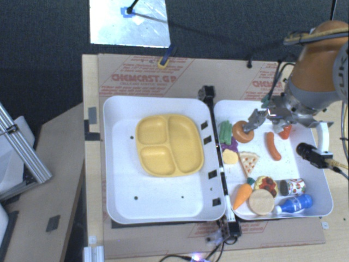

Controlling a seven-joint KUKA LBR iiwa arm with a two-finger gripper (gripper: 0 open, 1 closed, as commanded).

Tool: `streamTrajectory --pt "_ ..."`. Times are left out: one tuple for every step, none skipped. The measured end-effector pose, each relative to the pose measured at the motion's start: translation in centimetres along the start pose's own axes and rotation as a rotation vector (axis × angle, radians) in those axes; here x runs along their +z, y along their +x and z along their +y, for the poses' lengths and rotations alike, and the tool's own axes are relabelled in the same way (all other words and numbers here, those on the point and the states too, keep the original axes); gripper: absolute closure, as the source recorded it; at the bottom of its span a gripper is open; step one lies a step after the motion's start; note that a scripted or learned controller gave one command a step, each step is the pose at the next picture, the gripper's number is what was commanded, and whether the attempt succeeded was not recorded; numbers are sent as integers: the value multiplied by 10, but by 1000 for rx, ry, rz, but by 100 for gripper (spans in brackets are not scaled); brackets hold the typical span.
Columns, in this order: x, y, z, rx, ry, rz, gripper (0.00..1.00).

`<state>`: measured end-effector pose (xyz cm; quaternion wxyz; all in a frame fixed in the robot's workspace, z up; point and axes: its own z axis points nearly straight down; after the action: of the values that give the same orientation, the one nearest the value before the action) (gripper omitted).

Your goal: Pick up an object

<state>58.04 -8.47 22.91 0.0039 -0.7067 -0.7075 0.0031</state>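
Robot arm reaching in from the right over two white bins.

I see my gripper (255, 122) low over the right bin (326, 192), at an orange round toy (242, 132); I cannot tell its grip. Toy foods lie around, a sausage (273, 146) just right. A yellow divided plate (166, 144) sits in the left bin (117, 162).

I'm working in a robotics lab: dark carpet (43, 48), a cardboard-lined counter (147, 72), aluminium framing (22, 152), loose cables (185, 255), and two white bins (117, 162) with toy food (242, 195).
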Motion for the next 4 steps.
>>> streamTrajectory --pt "-6 0 2 -2 -11 -1 0" --pt "47 8 -5 0 -7 0 0" --pt "105 -1 -1 2 -10 -5 0" --pt "137 -6 6 5 -29 -8 0"
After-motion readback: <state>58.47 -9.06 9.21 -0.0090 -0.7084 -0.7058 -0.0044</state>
